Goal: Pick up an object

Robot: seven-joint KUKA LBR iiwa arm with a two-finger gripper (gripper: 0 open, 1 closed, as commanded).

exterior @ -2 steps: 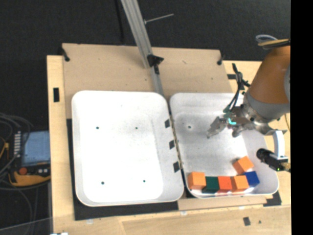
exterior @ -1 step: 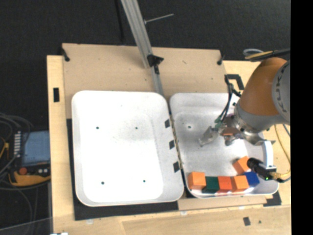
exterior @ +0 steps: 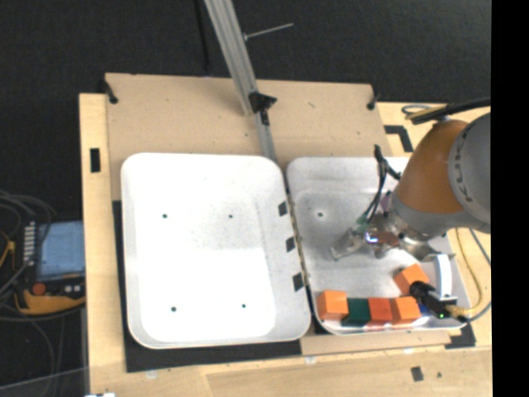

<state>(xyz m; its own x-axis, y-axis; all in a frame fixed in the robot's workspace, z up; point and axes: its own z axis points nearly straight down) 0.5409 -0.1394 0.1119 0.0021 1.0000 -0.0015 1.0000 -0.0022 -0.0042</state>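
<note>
Slanted overhead view of a bench w/ two shallow white bins side by side. I'm reaching in from the right w/ my grey arm (exterior: 438, 180), which has an orange band above the wrist. My gripper (exterior: 351, 245) is hanging over the right bin (exterior: 331, 180), above a bare patch of floor near its middle. I can't tell from this angle whether the gripper is apart or together. As far as I can see, it isn't carrying anything.

The things I could pick are sitting along the near wall of that bin, apart from the gripper. They're lining up in a tight row: left orange block (exterior: 333, 303), green block (exterior: 358, 311), middle orange block (exterior: 380, 308), right orange block (exterior: 405, 308). A tilted orange block (exterior: 409, 275) is lying just behind the row's right end, close under my wrist.

Risks, as I'm judging them:
- If I'm going straight down from here, I'm closing on bare floor and coming up w/ nothing.
- The row is packed block to block and hard against the wall, so there's prob. no gap to slip into. I'd be shoving the row or knocking the bin wall instead of gripping.
- The tilted block is offering slanted faces, so it's likely squirting out on squeeze.
</note>
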